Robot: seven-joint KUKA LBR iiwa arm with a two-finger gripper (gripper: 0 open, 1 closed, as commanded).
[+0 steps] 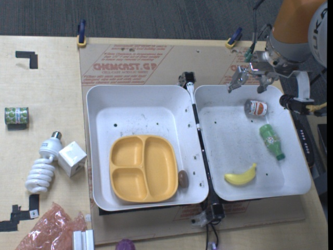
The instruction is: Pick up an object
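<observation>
- Camera view, far left of the frame: a small green can (16,116) lies on the counter (47,77), and below it a white spiral light bulb (41,165) rests just beside a small white cube (72,158).
- At the lower left edge, a crumpled red mesh bag (49,228) sits on the counter.
- Left of centre, the left white bin (99,119) holds a yellow divided plate (143,168) in its lower half; a small brown object (183,178) lies just beside the plate's right rim.
- Right of centre, the right white bin (218,119) holds three things well apart from each other: a yellow banana (241,176) near the lower edge, a green bottle (272,141) lying at a slant toward the right wall, and a small red-and-white can (256,108) lying near the upper wall.
- Upper right: the grey arm with its orange band (296,14) reaches in, and the pincer (251,81) hangs above the upper rim of the right bin, just above the red-and-white can, its fingers spread wide with nothing between them.
</observation>
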